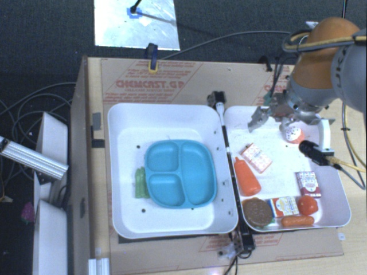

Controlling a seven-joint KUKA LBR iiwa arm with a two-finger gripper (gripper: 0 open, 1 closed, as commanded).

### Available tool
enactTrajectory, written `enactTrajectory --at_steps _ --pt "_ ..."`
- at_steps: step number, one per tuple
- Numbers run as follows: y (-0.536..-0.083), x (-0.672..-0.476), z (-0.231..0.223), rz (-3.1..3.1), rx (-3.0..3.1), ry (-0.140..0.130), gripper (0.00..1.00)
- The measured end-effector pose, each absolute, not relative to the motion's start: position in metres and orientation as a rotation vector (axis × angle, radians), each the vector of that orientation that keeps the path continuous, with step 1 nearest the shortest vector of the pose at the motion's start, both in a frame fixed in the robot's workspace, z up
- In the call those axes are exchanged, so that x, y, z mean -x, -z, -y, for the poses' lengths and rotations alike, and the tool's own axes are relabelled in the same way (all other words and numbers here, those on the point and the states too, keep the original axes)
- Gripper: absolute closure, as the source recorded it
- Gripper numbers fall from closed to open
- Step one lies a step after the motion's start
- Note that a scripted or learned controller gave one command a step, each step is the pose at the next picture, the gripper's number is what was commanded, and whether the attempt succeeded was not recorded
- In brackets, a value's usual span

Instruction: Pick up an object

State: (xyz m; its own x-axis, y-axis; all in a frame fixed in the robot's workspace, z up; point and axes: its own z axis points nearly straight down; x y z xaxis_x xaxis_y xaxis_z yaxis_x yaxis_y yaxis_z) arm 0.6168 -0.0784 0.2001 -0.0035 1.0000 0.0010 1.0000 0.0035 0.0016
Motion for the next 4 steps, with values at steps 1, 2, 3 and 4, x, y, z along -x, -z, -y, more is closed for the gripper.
enactTrajectory --at_steps 1,2,3,4 --pt "-0.126 -0.667 0.098 -2.226 -2.217 0.001 0.0" --pt "-0.115 -0.666 0.087 -2.227 -2.214 -0.002 0.0" --pt "-0.101 -0.669 0.084 -2.227 -2.214 -0.001 0.0" --pt "-0.102 -0.669 0.085 -2.225 -2.214 -0.002 0.0"
